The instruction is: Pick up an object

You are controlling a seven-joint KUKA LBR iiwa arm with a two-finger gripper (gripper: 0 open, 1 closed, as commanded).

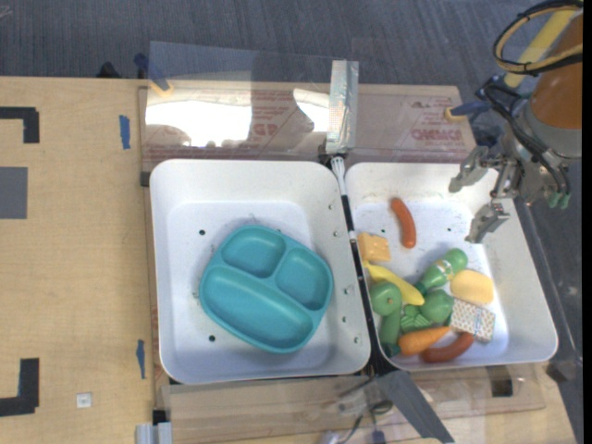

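Camera view, slanted down over both bins. Arm (555, 100) is reaching in from the right, wrist hanging above the far right corner of the right bin (532, 276). Gripper (481, 197) is hovering over bare bin floor, fingers (487, 220) spread apart and released, nothing between them. Nearest piece is the small orange-red sausage (403, 222), lying alone toward the bin's far middle, apart from the rest; that isolation is making it the easiest target, by my reading.

The other toy foods are crowding the near half of the right bin, probably tumbled there together: a yellow cheese wedge (374, 247) against the left wall, a banana (400, 285) lying across a green pepper (387, 298), a green bottle-like piece (444, 270), a lemon (473, 287) beside it, a speckled cracker (472, 321), a carrot (425, 339) and a dark red sausage (450, 349) at the near edge. These are touching or overlapping, so a clean pinch there is looking harder.

Left bin (176, 192) is carrying a teal divided plate (266, 288), sitting tilted across the floor, compartments unfilled.

Both bins are resting on the desk (65, 248). Pick is not yet begun; gripper is needing to shift left and descend.
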